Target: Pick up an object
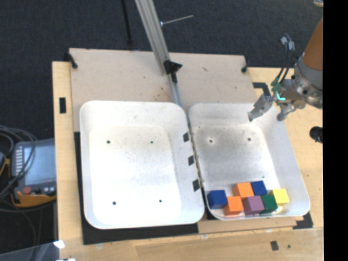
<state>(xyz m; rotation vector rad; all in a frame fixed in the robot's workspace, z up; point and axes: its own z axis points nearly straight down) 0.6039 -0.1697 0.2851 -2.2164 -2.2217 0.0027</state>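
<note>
Near edge of the right bin (283, 162): 7 small blocks are being seen clustered against the front wall. A blue block (217, 198) is lying at the cluster's left, slightly apart. An orange block (234, 204), a purple block (253, 204) and a green block (269, 202) are being seen in a front row, touching. A yellow block (280, 196) is sitting at the right end. Behind these, a second orange block (244, 189) and a second blue block (259, 187) are lying side by side.

The left bin (136, 162) is being seen beside the right one, their walls touching.

Farther back, the gripper (270, 109) is being held above the right bin's far right corner, well apart from the blocks. Its 2 fingers are being kept spread wide; nothing is being gripped between them. A slanted metal post (155, 31) is being seen behind the bins.
</note>
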